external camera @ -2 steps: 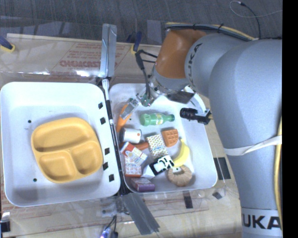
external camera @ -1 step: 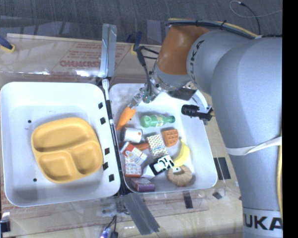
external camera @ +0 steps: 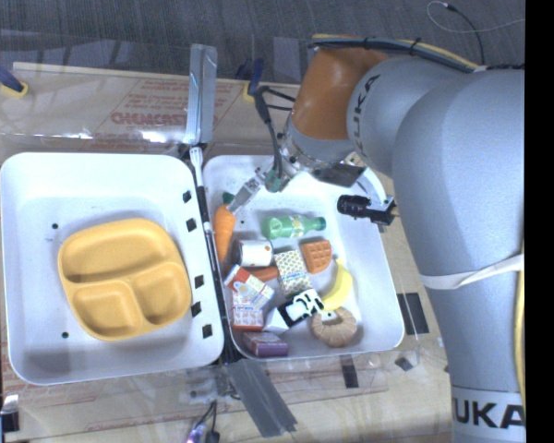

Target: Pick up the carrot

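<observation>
While the arm [external camera: 443,155] bulks over the right bin [external camera: 379,275], its gripper [external camera: 258,188] hangs above that bin's upper-left part, carrying nothing that can be seen; whether it is open or closed I cannot tell. Left of that bin sits the other bin [external camera: 28,275], bearing a yellow tray [external camera: 120,273] with three wells.

Along the right bin's left wall lies the carrot [external camera: 223,233], just below and slightly left of the gripper, its long axis running roughly up and down the view, parallel to the wall. So the reach, as I judge it, is a short drop toward that wall, jaws set across the carrot's width; the wall leaves little room on that side.

Right of the carrot lie a green bottle [external camera: 294,225], a banana [external camera: 338,289] and small boxes whose print is too small to read.

"KUKA" reads in part on the arm's base; red writing on the board above the left bin is illegible.
</observation>
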Available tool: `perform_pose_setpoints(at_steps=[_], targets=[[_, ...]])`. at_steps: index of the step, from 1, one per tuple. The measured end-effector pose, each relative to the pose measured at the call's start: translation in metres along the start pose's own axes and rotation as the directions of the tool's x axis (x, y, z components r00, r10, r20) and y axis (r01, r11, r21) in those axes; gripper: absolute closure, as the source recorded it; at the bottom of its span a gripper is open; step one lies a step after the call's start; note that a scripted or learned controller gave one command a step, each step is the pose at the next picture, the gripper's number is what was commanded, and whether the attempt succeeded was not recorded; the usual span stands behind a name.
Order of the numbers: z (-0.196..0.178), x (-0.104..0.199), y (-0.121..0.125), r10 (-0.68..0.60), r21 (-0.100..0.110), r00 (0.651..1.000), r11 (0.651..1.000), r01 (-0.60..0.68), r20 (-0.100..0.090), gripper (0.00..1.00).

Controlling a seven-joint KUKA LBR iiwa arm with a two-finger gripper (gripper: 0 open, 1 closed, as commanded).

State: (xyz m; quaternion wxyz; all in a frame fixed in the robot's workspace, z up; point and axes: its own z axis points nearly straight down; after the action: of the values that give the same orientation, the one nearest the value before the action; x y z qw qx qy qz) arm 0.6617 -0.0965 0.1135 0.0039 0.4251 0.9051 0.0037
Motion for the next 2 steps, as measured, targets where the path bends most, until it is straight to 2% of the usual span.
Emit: perform_pose_setpoints(at_steps=[1, 2], targets=[[-0.0777, 0.0466, 0.0252, 0.183, 0.012, 0.983, 0.983, -0.182, -0.002, 0.0], [-0.0766, 0.0434, 0.0222, -0.178, 0.012, 0.984, 0.984, 0.178, -0.009, 0.0]])
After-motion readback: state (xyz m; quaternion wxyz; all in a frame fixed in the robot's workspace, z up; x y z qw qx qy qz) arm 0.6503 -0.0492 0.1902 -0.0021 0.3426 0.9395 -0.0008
